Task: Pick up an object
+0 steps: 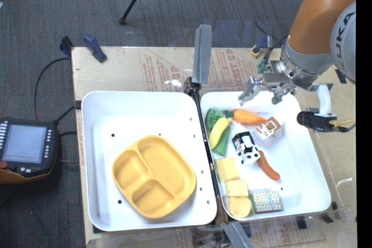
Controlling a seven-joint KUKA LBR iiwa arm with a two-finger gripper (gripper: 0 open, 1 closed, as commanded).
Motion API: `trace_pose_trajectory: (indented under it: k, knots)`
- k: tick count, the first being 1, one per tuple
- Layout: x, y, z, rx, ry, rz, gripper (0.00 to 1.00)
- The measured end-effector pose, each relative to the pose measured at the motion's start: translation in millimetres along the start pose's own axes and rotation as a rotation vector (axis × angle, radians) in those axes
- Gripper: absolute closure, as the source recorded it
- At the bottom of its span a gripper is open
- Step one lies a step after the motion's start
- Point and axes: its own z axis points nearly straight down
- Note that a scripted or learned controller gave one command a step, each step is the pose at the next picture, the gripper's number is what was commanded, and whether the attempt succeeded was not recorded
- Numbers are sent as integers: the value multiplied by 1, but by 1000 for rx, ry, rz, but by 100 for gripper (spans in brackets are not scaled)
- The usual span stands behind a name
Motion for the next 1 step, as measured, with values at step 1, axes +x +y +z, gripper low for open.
trace_pose_trajectory:
  k: [1]
  knots:
    - [-46, 14, 27, 2, 0, -12, 0]
